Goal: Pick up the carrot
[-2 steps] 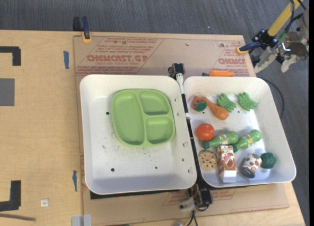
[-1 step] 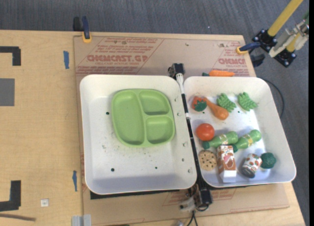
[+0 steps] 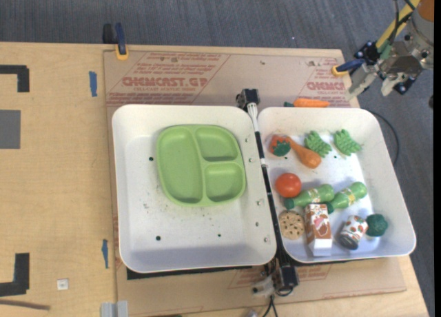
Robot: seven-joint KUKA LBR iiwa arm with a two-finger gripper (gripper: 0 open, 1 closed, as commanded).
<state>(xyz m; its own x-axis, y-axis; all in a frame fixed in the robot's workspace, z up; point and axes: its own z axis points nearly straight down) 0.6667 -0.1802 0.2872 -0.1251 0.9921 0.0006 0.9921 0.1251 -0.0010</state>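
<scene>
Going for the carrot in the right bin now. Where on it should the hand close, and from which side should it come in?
Grip the carrot around its mid-body, coming straight down from above. It lies flat and diagonal, thick end lower right, so set the fingers across that axis. The mid-body looks freest: a red-and-green piece crowds its narrow upper-left end, and a leafy green sits close on the upper right. The hand is outside the bin's upper-right corner.

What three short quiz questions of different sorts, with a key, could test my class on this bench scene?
1. True or false: the green divided plate lies in the left bin.
2. Which sits nearest the carrot?
A. cookie
B. strawberry
C. broccoli
3. Fill in: the pincer hangs beyond the right bin's far ______ corner.

Key: 1 true; 2 B; 3 right.
</scene>
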